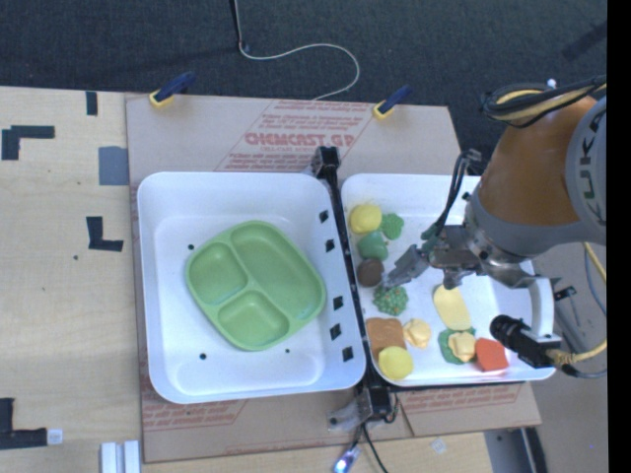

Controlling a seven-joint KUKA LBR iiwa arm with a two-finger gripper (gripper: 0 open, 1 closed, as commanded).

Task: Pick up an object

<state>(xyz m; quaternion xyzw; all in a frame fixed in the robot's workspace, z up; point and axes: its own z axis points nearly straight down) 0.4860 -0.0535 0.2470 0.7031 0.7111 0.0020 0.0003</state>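
Reaching in from the right, the grey and orange arm holds its pincer (397,272) low in the right white bin (434,187), fingers spread apart above a green broccoli-like toy (389,301) and clamped on nothing. Small plastic food toys crowd that bin. A green three-compartment tray (256,284) lies in the left white bin (158,264). Red lettering on the cardboard sheet (286,136) under both bins reads roughly "CHEMCAST".

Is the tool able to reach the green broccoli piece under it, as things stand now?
Probably yes. The tool hangs just above the broccoli piece in the right bin, and nothing covers it, though the brown ball lies close beside.
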